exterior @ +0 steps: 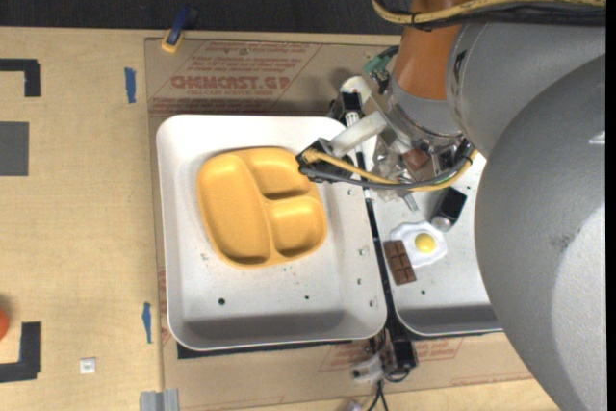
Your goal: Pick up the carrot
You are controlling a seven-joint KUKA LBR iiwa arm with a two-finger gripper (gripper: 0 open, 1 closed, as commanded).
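A grey arm with an orange band is seen reaching in from the right, its gripper placed over the divide between two white bins. The gripper's opening cannot be told. A yellow divided tray is held in the left bin, left of the gripper. A fried-egg toy and a brown chocolate bar are lodged just below the gripper in the right bin. The carrot cannot be made out. Both bins are carried on the counter.

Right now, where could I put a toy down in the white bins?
The left white bin has bare floor in front of the yellow divided plate and along its left wall. The right white bin is crowded: a toy fried egg, a brown chocolate bar and the grey arm above.
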